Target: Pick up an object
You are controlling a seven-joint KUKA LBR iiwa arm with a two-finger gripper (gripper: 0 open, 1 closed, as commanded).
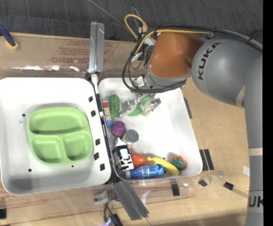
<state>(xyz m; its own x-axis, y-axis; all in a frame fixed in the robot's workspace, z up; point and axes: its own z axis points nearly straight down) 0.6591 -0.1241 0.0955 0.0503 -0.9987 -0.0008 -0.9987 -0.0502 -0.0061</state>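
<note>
**A:** Start with the big things. What's on the bench?

**B:** The grey arm comes in from the right, its orange band above the wrist, over the top of the right bin. Beside it the left bin holds a green divided tray, lying flat near the middle.

**A:** And the gripper?

**B:** The gripper is down in the upper part of the right bin. Its fingers sit spread, with something light green showing between them; it may be a small object, though the metal parts hide too much to tell whether it is gripped or merely lying underneath.

**A:** The other objects?

**B:** Along the bin's near edge lie a blue bottle, a yellow banana touching it, an orange piece, and a red-and-green toy at the right end. A black-and-white item stands at the left corner. Further up sit a grey disc and a purple piece just beside each other, and a green stick lies along the left wall near the gripper.
</note>
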